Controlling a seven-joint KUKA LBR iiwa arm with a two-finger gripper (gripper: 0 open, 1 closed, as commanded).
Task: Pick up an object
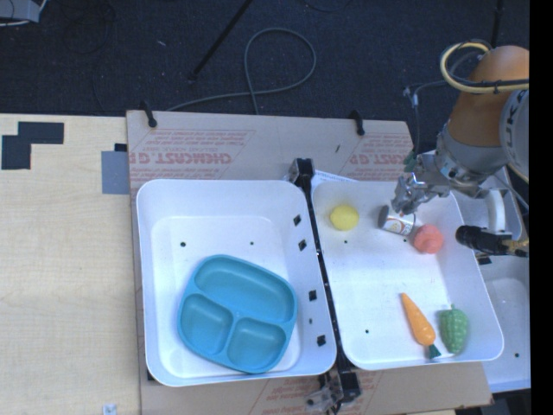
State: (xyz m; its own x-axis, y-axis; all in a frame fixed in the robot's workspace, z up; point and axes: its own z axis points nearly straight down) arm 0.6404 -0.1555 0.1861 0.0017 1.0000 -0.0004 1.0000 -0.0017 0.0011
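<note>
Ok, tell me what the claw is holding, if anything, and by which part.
Cannot be told. The claw sits right over a small can in the right bin, but a hold on it isn't visible.

The arm (484,102) is cut off at the right edge; the small can (398,224) beneath it is blurred.

Brightness: even, fairly bright over both white bins (155,232).
Shadows: soft and short, under the blue tray (235,312) and along the bin walls.
Glare: mild washout on the white plastic.
Background: dark floor (130,41), dim.
Sharpness: moderate; small items slightly soft.
</note>
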